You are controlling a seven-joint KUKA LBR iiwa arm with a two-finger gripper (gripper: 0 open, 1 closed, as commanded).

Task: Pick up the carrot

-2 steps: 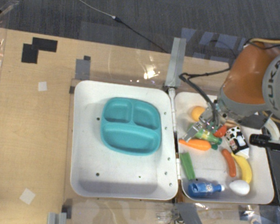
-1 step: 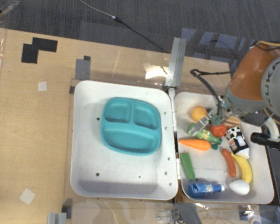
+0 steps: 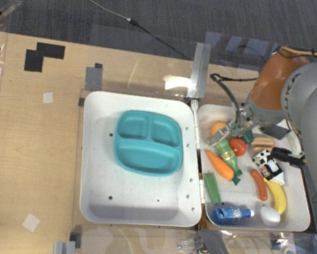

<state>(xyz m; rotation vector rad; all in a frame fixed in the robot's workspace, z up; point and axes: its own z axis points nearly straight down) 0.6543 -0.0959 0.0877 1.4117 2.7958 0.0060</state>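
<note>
The carrot [image 3: 220, 164] is orange with a green stub at its lower right end. It lies slantwise in the left-middle part of the right bin [image 3: 304, 221]. My gripper [image 3: 228, 131] hangs over the upper left of that bin, a little above the carrot, among a small orange fruit [image 3: 218, 127], a green vegetable [image 3: 226, 150] and a red tomato [image 3: 237, 146]. The carrot is apart from the gripper and rests on the bin floor.
The right bin also holds a hot dog bun [image 3: 262, 142], a black-and-white cube [image 3: 263, 158], a red sausage [image 3: 258, 184], a banana [image 3: 278, 197], a white egg [image 3: 270, 216], a blue bottle [image 3: 231, 213] and a green stick [image 3: 212, 187]. A teal divided plate [image 3: 148, 142] sits in the left bin [image 3: 93, 201].
</note>
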